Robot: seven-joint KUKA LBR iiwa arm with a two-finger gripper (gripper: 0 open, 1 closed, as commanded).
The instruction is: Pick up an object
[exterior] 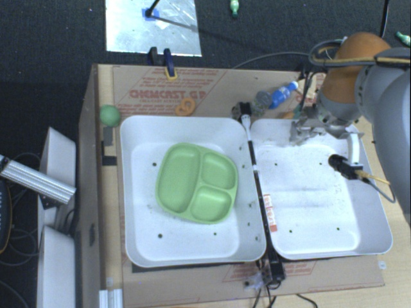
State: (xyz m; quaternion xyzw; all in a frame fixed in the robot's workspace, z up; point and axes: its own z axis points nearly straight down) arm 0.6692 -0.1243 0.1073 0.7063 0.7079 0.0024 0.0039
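The gripper [307,131] hangs over the right bin [321,197]; I cannot tell if it is spread or pressed together. The green divided plate [196,183] lies well to its left, in the left bin [140,172]. It looks light, hard and slippery. Pinch its thin rim.

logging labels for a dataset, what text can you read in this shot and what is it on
"CHEMCAST GP": large red print on the brown board.
Smaller red print lines above and beside it on the same board: too blurred to read.
Red and white label on the black divider: too small to read.
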